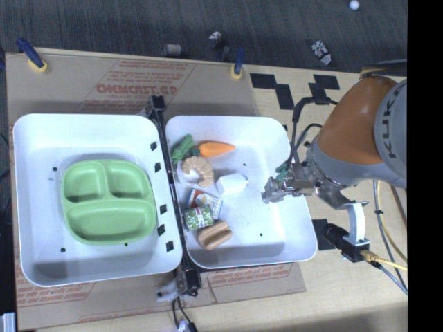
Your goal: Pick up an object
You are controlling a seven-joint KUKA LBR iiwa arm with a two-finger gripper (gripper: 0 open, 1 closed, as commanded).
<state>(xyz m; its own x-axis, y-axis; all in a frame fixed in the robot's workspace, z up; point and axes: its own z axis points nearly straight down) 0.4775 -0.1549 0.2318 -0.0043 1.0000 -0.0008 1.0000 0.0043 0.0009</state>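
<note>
Carrot point(216, 148) in right bin point(277, 251), green plate point(108, 200) left

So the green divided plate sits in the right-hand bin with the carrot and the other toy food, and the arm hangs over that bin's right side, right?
Not quite. The camera view shows the green divided plate alone in the left bin. The carrot and the other toy food lie in the right bin, and the gripper does hang over that bin's right side.

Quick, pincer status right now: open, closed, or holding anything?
Pincer: cannot be told; it hangs over the right bin, with nothing visibly held.
</note>
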